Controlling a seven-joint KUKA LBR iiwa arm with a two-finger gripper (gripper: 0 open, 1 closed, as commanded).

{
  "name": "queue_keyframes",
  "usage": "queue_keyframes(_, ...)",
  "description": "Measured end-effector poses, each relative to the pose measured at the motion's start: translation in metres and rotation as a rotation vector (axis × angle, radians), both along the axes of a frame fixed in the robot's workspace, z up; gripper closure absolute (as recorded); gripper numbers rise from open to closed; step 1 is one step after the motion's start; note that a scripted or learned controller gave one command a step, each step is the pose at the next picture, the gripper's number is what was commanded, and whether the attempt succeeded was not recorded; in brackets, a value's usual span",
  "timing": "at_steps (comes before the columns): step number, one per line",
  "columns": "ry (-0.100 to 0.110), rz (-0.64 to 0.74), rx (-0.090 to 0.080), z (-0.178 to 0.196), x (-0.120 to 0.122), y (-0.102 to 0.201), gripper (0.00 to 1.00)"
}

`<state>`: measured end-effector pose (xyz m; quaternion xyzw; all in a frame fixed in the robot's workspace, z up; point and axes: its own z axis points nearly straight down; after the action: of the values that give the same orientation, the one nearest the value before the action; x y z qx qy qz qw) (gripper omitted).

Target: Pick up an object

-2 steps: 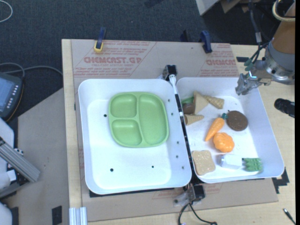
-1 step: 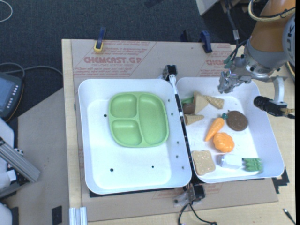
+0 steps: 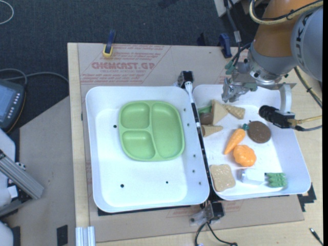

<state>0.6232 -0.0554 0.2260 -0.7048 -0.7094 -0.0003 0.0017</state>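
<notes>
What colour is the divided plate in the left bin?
Light green. The divided plate shows plainly in the camera view, lying flat in the white left bin.

- The table (image 3: 128,60) is a tan board with red lettering at its far side.
- Left bin (image 3: 102,152) lies on it, touching the right bin (image 3: 292,152) along one edge.
- Beyond the left bin, a yellow clamp (image 3: 108,47) grips the table's far edge.
</notes>
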Motion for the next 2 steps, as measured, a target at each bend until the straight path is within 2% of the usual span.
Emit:
queue_keyframes(1, 0.002, -0.001, -0.001, -0.009, 0.003, 0.049, 1.00)
queue_keyframes(2, -0.005, 0.000, -0.001, -0.002, 0.015, 0.098, 1.00)
